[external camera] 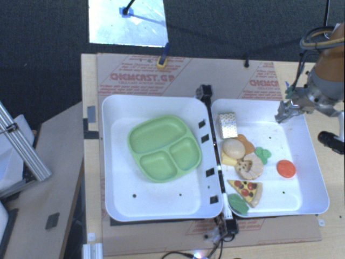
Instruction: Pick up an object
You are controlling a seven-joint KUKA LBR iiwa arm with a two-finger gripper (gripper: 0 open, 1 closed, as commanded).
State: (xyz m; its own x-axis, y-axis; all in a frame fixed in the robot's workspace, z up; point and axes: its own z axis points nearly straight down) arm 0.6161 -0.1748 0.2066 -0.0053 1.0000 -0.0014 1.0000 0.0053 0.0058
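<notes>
The right bin [302,144] holds several toy foods: a silver-wrapped block [227,124], a pale bun [233,147] on an orange piece, a round cookie [249,168], a green leafy piece [262,154], a red tomato [286,168], a pizza slice [247,190] and a green piece [237,204] at the near left corner. My gripper [284,112] hangs over the bin's far right corner, well apart from all the food, with nothing seen in it.
The left bin [116,144] carries a green divided tray [163,147]. A black divider [213,150] runs between the bins. A shiny sheet [128,16] lies beyond the bench. A metal frame [21,150] stands at the left.
</notes>
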